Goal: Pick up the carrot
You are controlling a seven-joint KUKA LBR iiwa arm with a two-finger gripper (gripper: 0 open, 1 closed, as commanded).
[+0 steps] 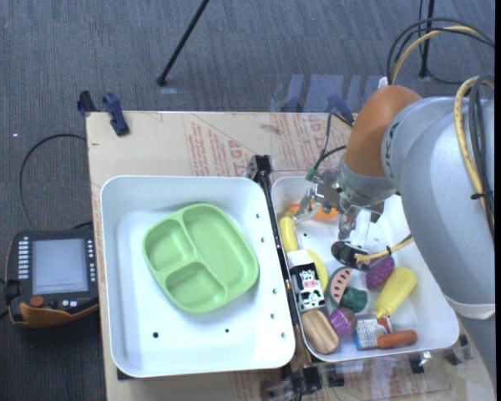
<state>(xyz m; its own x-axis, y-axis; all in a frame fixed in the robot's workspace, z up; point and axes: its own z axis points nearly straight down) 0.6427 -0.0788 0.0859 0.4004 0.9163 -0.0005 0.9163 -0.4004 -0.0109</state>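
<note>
**Carrot under the wrist, right bin crowded**

Reached in from 3 o'clock over the right bin; gripper hung low at that bin's 11 o'clock corner, metal parts spread around a scrap of orange; could not tell whether open or closed. Carrot lay right there, orange, half hidden beneath the tool, touching or nearly touching it; could not tell whether gripped.

Crowded on every side: yellow banana at the carrot's 7 o'clock, along the bin's left wall; milk carton with cow spots at 6 o'clock, just beside the banana's lower end; watermelon slice and a dark green piece further toward 5 o'clock; purple grapes and a yellow bottle at 4 o'clock, near a yellow cable looping off the wrist; hot dog bun, a small purple item and a sausage packed along the 6 o'clock edge.

Left bin at 9 o'clock, well apart from the carrot, held a green divided plate, tilted on the slant. Teach pendant sat off the bench at far 9 o'clock.
</note>
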